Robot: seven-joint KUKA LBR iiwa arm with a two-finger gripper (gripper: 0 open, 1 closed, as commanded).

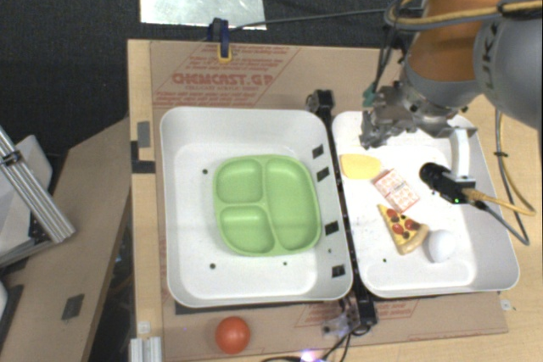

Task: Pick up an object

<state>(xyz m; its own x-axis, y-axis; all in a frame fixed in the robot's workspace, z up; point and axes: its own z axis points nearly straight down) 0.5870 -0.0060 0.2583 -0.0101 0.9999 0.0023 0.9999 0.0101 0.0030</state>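
Pincer hangs over the far-left corner of the right bin; whether it is open or closed cannot be told, and nothing shows in its grip. Just below it lies a yellow piece. Farther toward the near side sit a pink-patterned packet, a pizza slice and a white egg. To its left, the other bin holds a green divided tray.
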